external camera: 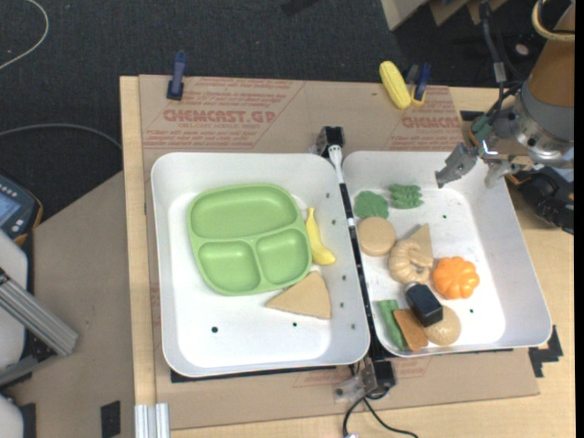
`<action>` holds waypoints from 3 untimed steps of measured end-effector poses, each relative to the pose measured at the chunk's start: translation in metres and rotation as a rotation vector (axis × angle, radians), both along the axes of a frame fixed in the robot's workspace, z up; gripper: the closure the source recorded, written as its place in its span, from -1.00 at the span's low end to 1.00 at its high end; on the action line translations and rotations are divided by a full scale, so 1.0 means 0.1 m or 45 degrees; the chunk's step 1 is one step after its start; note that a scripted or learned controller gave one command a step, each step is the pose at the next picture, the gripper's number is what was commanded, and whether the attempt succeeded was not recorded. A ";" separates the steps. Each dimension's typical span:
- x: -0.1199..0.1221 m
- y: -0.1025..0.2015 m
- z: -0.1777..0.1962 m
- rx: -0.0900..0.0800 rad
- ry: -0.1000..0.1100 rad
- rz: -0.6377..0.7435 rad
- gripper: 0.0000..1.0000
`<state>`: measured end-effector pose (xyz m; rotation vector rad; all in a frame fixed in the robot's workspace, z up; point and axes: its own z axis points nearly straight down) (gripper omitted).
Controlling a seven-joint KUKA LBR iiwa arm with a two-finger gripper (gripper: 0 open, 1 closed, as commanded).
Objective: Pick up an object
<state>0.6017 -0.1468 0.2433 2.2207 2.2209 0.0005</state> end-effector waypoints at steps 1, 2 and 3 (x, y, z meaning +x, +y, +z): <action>-0.61 0.18 -1.47 -0.001 -0.005 0.001 -1.00; 0.07 0.14 -1.58 -0.002 -0.008 0.003 -1.00; -0.65 0.54 -1.58 0.004 0.007 0.000 -1.00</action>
